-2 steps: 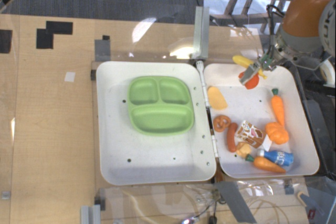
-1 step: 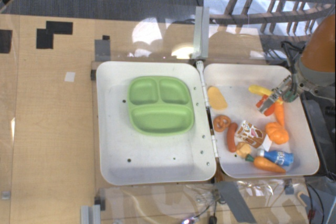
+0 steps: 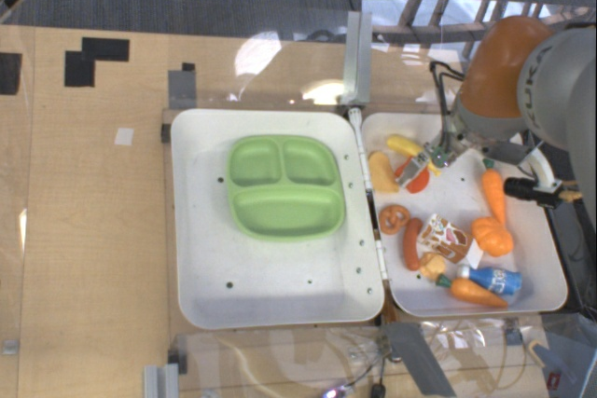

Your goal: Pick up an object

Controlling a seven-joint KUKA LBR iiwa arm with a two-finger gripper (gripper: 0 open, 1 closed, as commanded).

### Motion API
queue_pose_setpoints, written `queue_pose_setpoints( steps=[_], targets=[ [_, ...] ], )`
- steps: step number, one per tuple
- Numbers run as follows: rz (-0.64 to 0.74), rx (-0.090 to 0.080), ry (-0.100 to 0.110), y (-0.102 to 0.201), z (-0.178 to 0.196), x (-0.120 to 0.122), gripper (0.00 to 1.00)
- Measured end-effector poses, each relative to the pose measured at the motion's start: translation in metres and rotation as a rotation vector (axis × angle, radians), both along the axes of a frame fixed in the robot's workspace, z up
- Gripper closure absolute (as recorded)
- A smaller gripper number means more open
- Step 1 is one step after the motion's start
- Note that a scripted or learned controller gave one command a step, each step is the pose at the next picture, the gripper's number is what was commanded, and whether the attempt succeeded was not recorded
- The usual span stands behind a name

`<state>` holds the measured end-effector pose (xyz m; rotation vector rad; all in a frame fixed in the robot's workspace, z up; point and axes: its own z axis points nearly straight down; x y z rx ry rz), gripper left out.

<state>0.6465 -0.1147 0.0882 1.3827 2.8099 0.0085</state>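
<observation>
**benchwatcher:** So why is the arm [image 3: 522, 79] parked over the right bin [image 3: 550, 294] and not the left one? My guess: that's where all the pickable stuff is piled. The left bin [image 3: 201, 294] just carries a green divided tray [image 3: 284, 186], sitting roughly in its middle, probably as a drop spot.

**kuka_fan:** Makes sense. The gripper [image 3: 431, 158] is down at about 10 o'clock in the right bin, right over a small red piece [image 3: 415, 177] with a yellow banana-ish item [image 3: 403, 144] just beside it at 11. Looks like it's lining up on that red thing. Honestly can't tell if the jaws are open or closed on anything, too small and hidden under the wrist.

**benchwatcher:** And the rest?

**kuka_fan:** A carrot [image 3: 492, 198] at 3 o'clock, an orange fruit [image 3: 492, 238] just below it, a pretzel [image 3: 393, 218] and a sausage [image 3: 412, 244] on the 8 o'clock side, a printed carton [image 3: 443, 239] near centre, a blue bottle [image 3: 494, 280] and a second carrot [image 3: 476, 293] at 5. All crowded, so I'd judge a clean pick on one item is tricky. Neighbours touch.
</observation>
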Motion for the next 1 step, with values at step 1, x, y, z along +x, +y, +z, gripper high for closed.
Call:
queue_pose_setpoints(
  steps=[1],
  targets=[
    [-0.042, 0.001, 0.001, 0.0592, 0.1187, 0.0014, 1.00]
  ],
)
